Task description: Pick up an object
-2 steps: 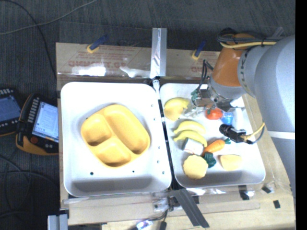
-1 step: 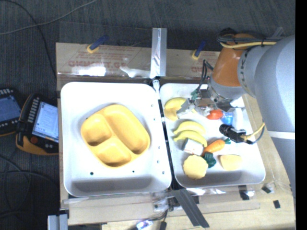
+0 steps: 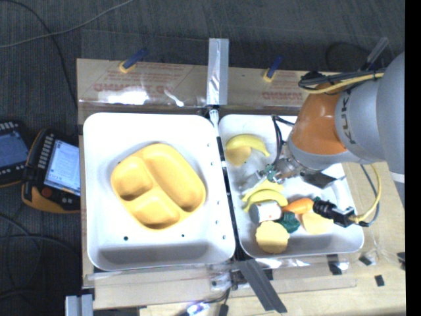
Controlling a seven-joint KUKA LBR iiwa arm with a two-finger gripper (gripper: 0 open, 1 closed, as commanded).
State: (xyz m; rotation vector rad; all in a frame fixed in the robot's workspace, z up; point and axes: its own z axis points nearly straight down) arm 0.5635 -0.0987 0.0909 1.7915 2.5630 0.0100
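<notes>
My gripper (image 3: pixel 272 172) reaches down into the right bin (image 3: pixel 352 242), under the orange-banded wrist (image 3: pixel 317 127). It hangs between two yellow bananas, one at the bin's far left (image 3: pixel 241 147) and one just below the gripper (image 3: pixel 265 195). Beside the lower banana lie a small white cylinder (image 3: pixel 266 211), an orange carrot (image 3: pixel 301 205), a dark green piece (image 3: pixel 289 222), a pale yellow lump (image 3: pixel 271 237) and a yellow chunk (image 3: pixel 316 224). A clear plastic item (image 3: pixel 247 174) lies just left of the gripper. I see nothing held.
The left bin (image 3: pixel 99 242) holds a large yellow divided dish (image 3: pixel 158 184). A metal post (image 3: pixel 218 71) stands behind the wall between the bins. A handheld pendant (image 3: pixel 49 170) lies on the floor to the left.
</notes>
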